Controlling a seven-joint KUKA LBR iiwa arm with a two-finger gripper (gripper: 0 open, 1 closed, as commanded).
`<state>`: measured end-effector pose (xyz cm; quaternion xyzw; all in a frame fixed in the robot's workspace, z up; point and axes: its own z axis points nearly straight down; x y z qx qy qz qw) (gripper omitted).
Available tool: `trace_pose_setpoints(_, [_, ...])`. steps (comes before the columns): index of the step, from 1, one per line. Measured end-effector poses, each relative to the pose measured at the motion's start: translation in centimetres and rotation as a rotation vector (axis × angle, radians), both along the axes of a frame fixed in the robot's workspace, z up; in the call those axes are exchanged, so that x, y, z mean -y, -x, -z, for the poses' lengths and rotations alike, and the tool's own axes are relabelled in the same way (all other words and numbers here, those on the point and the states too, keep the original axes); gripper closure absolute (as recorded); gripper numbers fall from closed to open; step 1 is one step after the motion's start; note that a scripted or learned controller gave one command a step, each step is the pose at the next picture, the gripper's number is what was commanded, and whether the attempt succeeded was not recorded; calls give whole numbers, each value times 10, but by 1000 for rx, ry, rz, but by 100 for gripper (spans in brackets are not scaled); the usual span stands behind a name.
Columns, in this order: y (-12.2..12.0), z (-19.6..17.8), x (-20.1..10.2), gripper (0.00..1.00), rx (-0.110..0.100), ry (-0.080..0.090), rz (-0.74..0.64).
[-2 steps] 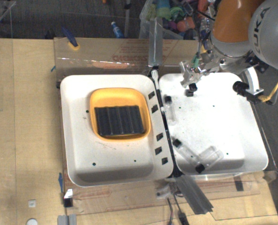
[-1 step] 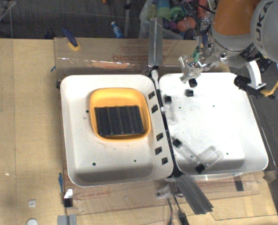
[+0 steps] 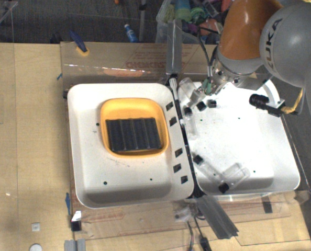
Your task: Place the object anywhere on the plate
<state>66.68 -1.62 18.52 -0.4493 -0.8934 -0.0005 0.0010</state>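
Lying in the left bin, the yellow plate carries the dark ribbed object on its middle. The gripper hangs at two o'clock from the plate, over the right bin; whether it is open or closed, I cannot tell.

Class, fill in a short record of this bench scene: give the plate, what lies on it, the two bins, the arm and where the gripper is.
plate: yellow, square with rounded corners, in the left white bin
on plate: dark ribbed rectangular block
right white bin: small clear plastic piece near the front
arm: grey with orange band, reaching in from the right
gripper: over the right bin's back left corner
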Motion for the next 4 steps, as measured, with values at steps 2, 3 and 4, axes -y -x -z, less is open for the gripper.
trace_pose_setpoints(2, [-1,-44,57,0,9,2,-176])
trace_pose_setpoints(3, [9,-80,155,0,12,5,-628])
trace_pose_setpoints(4, [8,-93,157,100,23,7,-622])
